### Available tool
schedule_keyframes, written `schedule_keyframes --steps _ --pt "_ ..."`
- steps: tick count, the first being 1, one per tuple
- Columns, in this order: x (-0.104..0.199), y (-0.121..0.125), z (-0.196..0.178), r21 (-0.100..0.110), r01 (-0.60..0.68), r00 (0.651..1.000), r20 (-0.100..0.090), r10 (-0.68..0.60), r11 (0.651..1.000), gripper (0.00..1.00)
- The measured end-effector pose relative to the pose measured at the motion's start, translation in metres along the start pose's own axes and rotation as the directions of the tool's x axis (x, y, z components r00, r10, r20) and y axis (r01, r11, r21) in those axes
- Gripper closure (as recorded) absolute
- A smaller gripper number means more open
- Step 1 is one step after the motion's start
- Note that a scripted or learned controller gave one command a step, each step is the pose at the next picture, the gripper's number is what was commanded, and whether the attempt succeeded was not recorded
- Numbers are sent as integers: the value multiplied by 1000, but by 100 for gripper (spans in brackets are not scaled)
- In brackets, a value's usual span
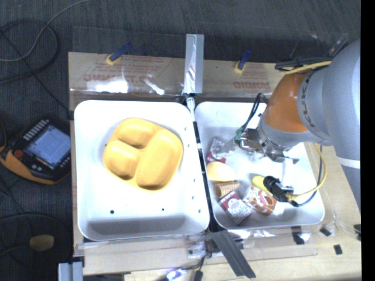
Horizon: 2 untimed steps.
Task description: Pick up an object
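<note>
My gripper (275, 157) low in right bin (313, 215); jaws' state unclear. Risk: crowded banana (258, 182), packets (249, 202) slip aside.

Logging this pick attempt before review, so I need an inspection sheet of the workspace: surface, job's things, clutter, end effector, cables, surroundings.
Surface: two white bins, left bin and right bin, side by side on a bench.
Job's things: large yellow object in left bin; ice cream cone, red packets, banana in right bin.
Clutter: nothing seen.
End effector: over right bin; grip cannot be judged.
Cables: yellow cable by the wrist; dark cables on floor.
Surroundings: handheld controller on floor, left.
</note>
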<state>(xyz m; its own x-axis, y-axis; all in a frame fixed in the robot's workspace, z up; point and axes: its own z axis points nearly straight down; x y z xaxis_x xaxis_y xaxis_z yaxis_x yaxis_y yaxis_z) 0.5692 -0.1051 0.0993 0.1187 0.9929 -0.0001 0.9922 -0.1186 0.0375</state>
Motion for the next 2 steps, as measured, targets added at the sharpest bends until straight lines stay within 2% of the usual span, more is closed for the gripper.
schedule_keyframes --steps 1,2 --pt "-28 -47 7 23 -9 1000 4 9 1000 0" --pt "2 -20 8 25 16 1000 4 -16 1000 0"
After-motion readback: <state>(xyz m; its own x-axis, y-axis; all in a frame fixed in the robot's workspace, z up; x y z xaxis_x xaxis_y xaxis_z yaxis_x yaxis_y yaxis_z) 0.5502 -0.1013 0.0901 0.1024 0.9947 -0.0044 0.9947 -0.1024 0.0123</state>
